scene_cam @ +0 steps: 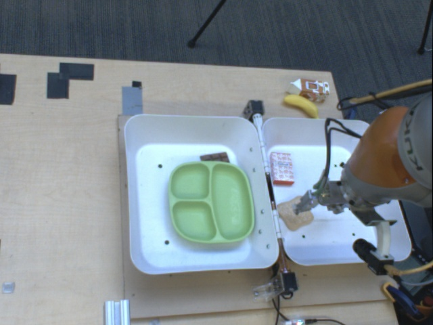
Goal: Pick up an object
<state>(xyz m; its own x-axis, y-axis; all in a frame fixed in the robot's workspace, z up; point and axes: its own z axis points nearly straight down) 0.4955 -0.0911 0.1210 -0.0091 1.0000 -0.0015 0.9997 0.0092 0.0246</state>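
Here the arm (389, 161) reaches in from three o'clock over the right bin (338, 249), its gripper (310, 202) low above a tan piece (295, 215) lying toward the bin's eight o'clock side; a red carton (281, 168) lies near eleven o'clock. Whether the fingers are spread or pressed together cannot be told, and no grasp is evident. The step appears to be the approach, so the next move calls for closing on the piece, then lifting.
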